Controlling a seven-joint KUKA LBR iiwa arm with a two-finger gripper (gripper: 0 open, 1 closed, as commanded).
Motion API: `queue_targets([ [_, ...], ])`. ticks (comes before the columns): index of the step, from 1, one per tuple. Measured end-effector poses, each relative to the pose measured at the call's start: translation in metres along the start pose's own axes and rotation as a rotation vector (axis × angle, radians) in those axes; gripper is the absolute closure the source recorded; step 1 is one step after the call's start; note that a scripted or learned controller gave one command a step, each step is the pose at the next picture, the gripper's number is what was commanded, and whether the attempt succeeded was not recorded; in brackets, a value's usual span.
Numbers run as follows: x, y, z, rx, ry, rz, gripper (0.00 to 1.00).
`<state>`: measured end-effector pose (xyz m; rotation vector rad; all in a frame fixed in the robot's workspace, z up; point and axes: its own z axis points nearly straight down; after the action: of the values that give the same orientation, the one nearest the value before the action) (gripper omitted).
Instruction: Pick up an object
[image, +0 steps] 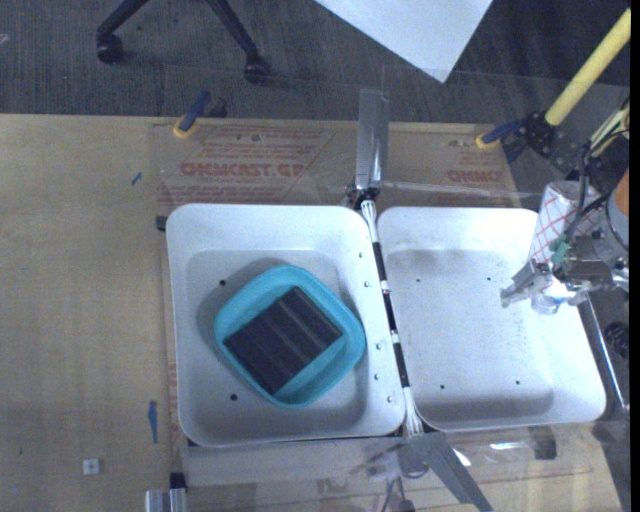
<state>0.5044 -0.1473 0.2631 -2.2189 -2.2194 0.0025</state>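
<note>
Hung at the right bin's right edge, the claw, blurred there; spread of it impossible to tell, nothing seen held. Lay well apart in the left bin: blue tray carrying a dark ribbed block, probably the pick target. Both bins rested side by side on the tabletop.

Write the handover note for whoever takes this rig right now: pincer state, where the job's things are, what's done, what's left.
Pincer: over the right edge of the right-hand shallow white bin, nothing visible between its tips; open or shut is unclear.
Object: square turquoise plastic container with a dark ribbed insert, lying in the left-hand shallow white bin, well apart from the pincer.
Done: no pick yet.
Left: cross to the left-hand bin, grasp the container, lift it.
</note>
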Motion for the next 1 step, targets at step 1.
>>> queue_targets([
  [1, 0.0680, 0.0720, 0.0504, -0.004, -0.002, 0.048, 0.00],
])
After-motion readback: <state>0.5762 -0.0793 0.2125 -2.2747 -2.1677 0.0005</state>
